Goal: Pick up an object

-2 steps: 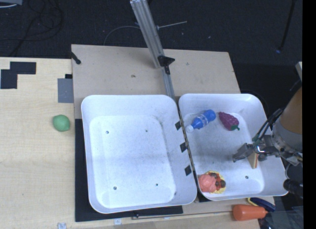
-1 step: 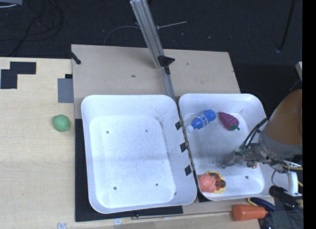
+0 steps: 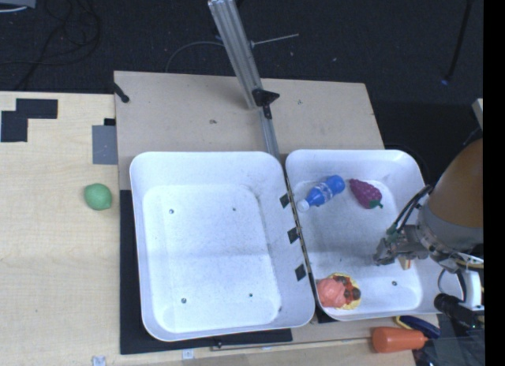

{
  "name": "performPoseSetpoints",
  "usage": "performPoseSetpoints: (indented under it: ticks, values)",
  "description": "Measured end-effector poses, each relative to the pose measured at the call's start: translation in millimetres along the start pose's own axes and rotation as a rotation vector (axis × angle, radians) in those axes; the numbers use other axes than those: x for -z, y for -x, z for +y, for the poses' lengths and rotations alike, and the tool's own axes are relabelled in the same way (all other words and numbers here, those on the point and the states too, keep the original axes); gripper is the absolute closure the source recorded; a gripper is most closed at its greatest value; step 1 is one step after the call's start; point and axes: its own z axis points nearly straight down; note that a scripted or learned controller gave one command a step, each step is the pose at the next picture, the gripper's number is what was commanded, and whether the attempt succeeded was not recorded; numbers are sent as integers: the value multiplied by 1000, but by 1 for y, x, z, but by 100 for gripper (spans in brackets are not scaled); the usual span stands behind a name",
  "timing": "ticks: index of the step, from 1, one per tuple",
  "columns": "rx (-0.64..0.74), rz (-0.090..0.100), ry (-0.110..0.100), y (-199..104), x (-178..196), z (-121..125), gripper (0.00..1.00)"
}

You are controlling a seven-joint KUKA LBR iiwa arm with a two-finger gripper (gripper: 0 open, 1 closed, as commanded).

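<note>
Both bins, the left bin [image 3: 207,246] and the right bin [image 3: 355,234], are white. Inside the right bin: a bottle [image 3: 322,192] with a blue body and a clear neck end, a purple object [image 3: 365,192] with a green tip, and an orange-red object [image 3: 339,291] with yellow patches. Left of the left bin, a ball [image 3: 99,196] is green. Below the right bin, an orange object [image 3: 399,338] lies on the tan bench [image 3: 47,262]. The arm [image 3: 461,191] shows an orange band.

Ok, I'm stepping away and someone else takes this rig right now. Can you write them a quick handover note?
Gripper: low over the right bin, near its right side; nothing seen between its fingers.
In the right bin: blue bottle and purple toy at the far end, orange-red toy at the near left corner.
Left bin is beside it; a green ball lies on the bench, left of the bins.
Done: no pick yet.
Left: grasp one object and lift it.
</note>
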Motion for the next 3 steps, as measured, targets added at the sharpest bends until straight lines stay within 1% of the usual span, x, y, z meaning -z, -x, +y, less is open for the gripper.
performPoseSetpoints:
  ticks: [1, 2, 3]
  values:
    - [2, -1, 4, 5, 45, 7, 100]
    - [2, -1, 4, 6, 103, -1, 100]
    - [2, -1, 5, 6, 154, 0, 100]
